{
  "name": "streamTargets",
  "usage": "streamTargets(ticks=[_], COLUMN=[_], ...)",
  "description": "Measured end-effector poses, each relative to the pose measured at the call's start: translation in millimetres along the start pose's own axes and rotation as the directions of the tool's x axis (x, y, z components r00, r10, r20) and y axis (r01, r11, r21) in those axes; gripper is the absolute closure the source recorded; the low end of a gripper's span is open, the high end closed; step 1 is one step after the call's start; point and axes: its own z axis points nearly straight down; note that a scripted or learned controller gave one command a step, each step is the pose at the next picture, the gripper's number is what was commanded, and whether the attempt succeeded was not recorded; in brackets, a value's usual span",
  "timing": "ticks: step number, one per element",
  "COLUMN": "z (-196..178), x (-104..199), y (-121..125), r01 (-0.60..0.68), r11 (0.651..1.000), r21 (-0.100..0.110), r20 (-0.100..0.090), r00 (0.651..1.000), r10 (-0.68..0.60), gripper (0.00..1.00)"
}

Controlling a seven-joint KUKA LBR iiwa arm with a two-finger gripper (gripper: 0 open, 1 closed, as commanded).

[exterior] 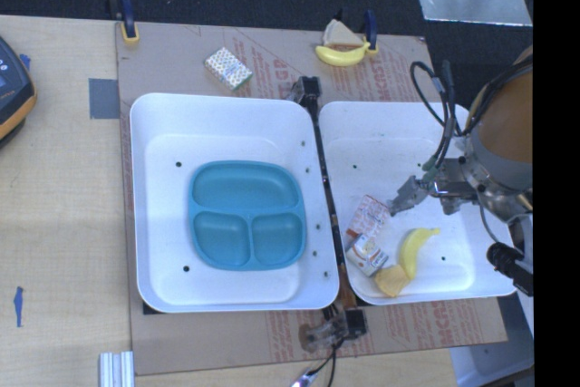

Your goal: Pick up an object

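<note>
In the right bin point(381, 127), near its front, lie a white and red packet point(369, 217), a small carton point(366, 256), a yellow banana point(415, 248) and a tan wedge point(391, 281). My gripper point(428, 198) hangs over the middle of this bin, just above and behind the banana and to the right of the packet. Its two fingers are spread apart, one grey finger point(404, 194) pointing left towards the packet. Nothing sits between them. The grey arm with its orange band point(509, 118) comes in from the right.
The left bin point(154, 131) holds a blue divided plate point(246, 214). Behind the bins, on the cardboard, lie a second yellow banana point(342, 55) and a small patterned box point(227, 67). A dark and orange device point(11, 86) sits at the far left. Cables loop above the gripper.
</note>
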Motion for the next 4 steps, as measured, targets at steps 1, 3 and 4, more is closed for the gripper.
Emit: streamTargets(ticks=[1,3,4], z=[97.8,141.8,131.9], x=[-54.4,-9.3,-10.2], y=[-7.8,60.0,59.8], r01=[0.000,-0.001,0.002], r11=[1.000,1.000,1.000], r21=[0.000,0.001,0.003], r20=[0.000,0.000,0.002], r00=[1.000,1.000,1.000], r10=[0.000,0.001,-0.002], gripper=[0.00,0.00,1.00])
